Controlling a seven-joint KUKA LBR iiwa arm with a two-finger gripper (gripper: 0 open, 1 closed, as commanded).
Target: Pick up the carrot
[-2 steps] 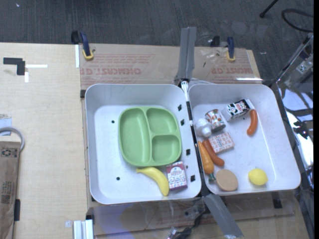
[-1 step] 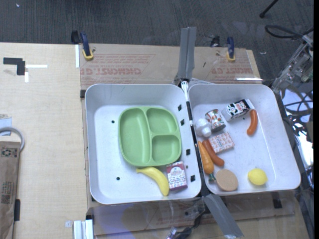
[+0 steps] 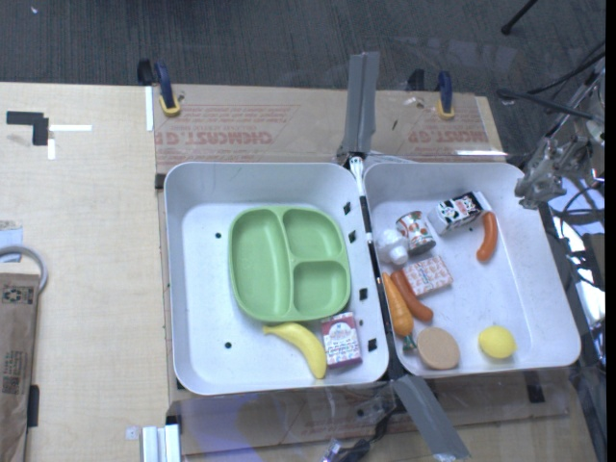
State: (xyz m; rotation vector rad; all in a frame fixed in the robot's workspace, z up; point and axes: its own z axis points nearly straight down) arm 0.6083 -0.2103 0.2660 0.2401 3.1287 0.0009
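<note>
The carrot (image 3: pixel 397 308) is a short orange stick lying along the left wall of the right bin (image 3: pixel 539 287), near its front. A red-orange sausage (image 3: pixel 415 298) lies right against it on the right. My gripper (image 3: pixel 535 183) hangs at the bin's far right rim, well away from the carrot, with cables behind it. It is small and cluttered in this view, and nothing shows held in it.
The right bin also holds a small can (image 3: pixel 415 231), a milk carton (image 3: pixel 459 210), a white lump (image 3: pixel 392 249), a red packet (image 3: pixel 426 275), a second sausage (image 3: pixel 487 237), a brown disc (image 3: pixel 438 348) and a lemon (image 3: pixel 497 342). In the left bin are a green divided plate (image 3: pixel 289 263), a banana (image 3: pixel 301 346) and a red box (image 3: pixel 340 341).
</note>
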